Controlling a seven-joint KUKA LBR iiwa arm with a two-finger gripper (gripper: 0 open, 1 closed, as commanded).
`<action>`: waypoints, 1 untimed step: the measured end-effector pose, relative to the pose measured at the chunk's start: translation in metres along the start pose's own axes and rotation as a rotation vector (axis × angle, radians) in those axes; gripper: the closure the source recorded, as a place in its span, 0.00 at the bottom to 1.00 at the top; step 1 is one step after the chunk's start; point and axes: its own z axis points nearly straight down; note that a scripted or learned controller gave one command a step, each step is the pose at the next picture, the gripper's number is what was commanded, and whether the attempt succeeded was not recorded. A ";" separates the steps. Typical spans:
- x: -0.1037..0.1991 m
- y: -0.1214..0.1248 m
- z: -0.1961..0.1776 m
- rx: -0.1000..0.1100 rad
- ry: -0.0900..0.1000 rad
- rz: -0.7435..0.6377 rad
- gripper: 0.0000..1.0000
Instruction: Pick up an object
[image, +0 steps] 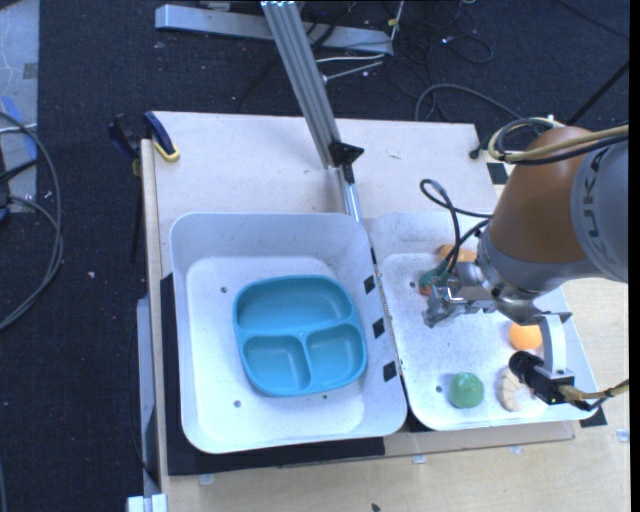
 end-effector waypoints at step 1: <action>0.052 0.004 0.007 0.004 0.000 0.000 1.00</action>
